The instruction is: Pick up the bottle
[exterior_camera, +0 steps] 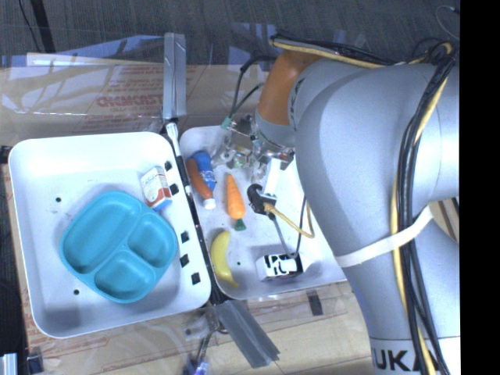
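The bottle (202, 180) lies in the right bin (250, 287) near its left wall. It has an orange-brown body, a blue end toward the back and a white tip toward the front. My gripper (233, 151) hangs over the back of this bin, just right of the bottle's blue end and behind the carrot (234, 198). Nothing shows between the gripper and the bottle. The wrist and the large grey arm cover the bin's right half.
A banana (223, 258) lies at the right bin's front left, with a small white and black object (280, 264) beside it. The left bin (47, 162) holds a blue divided tray (117, 244) and a small white container with an orange label (155, 186).
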`<action>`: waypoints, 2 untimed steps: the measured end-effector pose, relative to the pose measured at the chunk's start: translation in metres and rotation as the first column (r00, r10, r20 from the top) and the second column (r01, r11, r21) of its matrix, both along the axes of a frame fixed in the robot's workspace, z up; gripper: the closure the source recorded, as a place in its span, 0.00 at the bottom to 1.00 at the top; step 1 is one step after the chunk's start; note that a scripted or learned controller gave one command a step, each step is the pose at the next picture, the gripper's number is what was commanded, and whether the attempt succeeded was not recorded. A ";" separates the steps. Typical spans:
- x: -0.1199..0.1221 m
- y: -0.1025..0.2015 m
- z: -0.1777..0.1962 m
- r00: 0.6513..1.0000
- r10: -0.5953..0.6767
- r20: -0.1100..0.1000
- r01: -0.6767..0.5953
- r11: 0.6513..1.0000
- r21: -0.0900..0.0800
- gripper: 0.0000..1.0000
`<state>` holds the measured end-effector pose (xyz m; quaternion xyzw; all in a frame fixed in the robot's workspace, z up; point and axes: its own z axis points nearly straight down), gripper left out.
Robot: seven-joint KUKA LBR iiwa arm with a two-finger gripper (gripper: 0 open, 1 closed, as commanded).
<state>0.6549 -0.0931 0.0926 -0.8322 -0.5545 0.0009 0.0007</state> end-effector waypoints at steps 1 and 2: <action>0.002 -0.005 0.049 0.964 0.266 0.001 -0.266 0.964 0.000 0.00; -0.001 -0.003 -0.004 0.862 0.507 -0.010 -0.507 0.862 0.008 0.00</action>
